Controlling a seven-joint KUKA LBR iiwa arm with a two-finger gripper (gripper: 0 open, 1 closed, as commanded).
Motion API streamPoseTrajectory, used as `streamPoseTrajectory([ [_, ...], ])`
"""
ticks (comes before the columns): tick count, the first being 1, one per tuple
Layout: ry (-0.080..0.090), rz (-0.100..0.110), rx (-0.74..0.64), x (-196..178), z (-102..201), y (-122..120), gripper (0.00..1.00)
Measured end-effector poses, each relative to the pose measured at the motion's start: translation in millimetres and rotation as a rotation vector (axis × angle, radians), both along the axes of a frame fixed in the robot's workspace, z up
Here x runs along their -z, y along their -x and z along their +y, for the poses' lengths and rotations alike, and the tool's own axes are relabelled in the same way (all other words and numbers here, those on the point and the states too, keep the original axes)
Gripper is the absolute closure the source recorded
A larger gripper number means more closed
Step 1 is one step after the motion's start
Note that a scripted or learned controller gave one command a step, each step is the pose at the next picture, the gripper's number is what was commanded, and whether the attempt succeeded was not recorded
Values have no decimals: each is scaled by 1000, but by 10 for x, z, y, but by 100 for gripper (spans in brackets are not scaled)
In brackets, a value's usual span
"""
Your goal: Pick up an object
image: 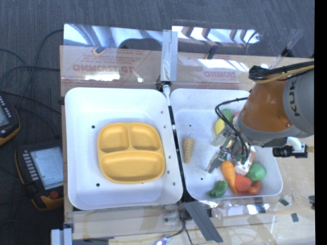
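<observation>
Toys crowded the right bin: one carrot, one cone, beneath the gripper, its grip unreadable.

The claw hangs over the right bin among a cluster of toy foods. An orange carrot lies just below it, slanted, its thick end near the claw and its tip pointing toward the bin's front wall. Right of the carrot sits a red piece, touching it, with a round green fruit just beyond. A dark green leafy piece lies below the claw, by the front wall. A yellow piece and a green one show above the claw, partly hidden. A tan ice-cream cone lies apart, left of the claw.
</observation>
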State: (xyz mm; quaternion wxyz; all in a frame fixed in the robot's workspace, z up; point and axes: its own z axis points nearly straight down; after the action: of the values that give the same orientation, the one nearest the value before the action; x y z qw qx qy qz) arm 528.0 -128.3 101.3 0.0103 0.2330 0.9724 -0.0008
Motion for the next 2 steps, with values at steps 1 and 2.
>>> streamPoseTrajectory([
  [1, -3, -6, 95, 96, -59, 360, 0],
  [2, -7, 4, 271, 110, -395, -470, 0],
])
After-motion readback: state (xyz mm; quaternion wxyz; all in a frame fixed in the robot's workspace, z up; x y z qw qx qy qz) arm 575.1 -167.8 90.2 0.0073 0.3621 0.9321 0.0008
